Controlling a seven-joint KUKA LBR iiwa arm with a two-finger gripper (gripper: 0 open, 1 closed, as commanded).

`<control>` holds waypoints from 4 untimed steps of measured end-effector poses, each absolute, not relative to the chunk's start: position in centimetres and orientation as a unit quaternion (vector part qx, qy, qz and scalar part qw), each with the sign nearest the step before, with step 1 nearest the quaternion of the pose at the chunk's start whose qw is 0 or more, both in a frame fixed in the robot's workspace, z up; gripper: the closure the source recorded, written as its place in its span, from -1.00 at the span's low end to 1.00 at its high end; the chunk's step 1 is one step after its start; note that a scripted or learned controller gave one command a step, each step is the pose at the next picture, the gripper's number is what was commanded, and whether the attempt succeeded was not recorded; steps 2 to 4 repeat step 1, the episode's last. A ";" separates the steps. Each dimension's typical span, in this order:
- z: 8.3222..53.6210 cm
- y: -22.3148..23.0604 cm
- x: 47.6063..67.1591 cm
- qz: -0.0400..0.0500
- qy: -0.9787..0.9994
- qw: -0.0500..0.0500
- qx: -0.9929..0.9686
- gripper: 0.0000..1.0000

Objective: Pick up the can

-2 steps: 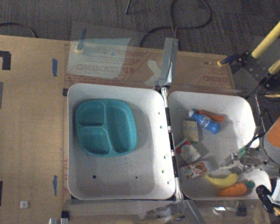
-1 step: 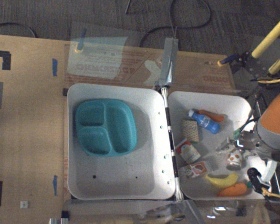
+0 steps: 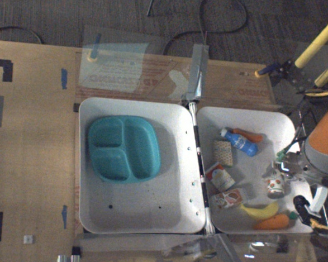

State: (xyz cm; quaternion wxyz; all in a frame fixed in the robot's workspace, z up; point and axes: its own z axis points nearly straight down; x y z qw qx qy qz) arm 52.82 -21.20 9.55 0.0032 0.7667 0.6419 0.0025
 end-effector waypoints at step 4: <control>17.2 -16.5 55.0 -0.002 0.571 -0.001 0.821 1.00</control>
